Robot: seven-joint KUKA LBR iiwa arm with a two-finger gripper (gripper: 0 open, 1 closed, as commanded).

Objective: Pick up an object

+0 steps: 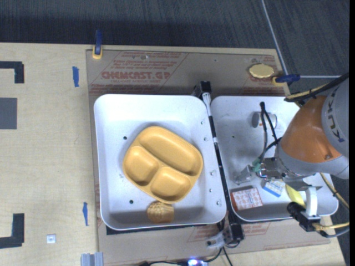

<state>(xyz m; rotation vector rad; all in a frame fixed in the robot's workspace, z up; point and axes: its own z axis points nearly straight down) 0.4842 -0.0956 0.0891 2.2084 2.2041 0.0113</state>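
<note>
Pale plywood bench fills the left side, carrying black and blue tape marks. On a cardboard sheet with faded red lettering, too washed out to read surely, sit two white bins. The left bin holds a yellow three-compartment tray turned bottom up at its middle, and a small tan ribbed object against the near wall, just touching the tray's edge. The right bin is largely covered by the arm, which enters from the right edge with its orange band over the bin's near right corner. The gripper points down into the bin; cables and the wrist hide its tips, so its state cannot be told. Near the bin's front wall lie a red-and-white labelled card, print unreadable, a small blue-white item and a yellow piece, both partly hidden.
</note>
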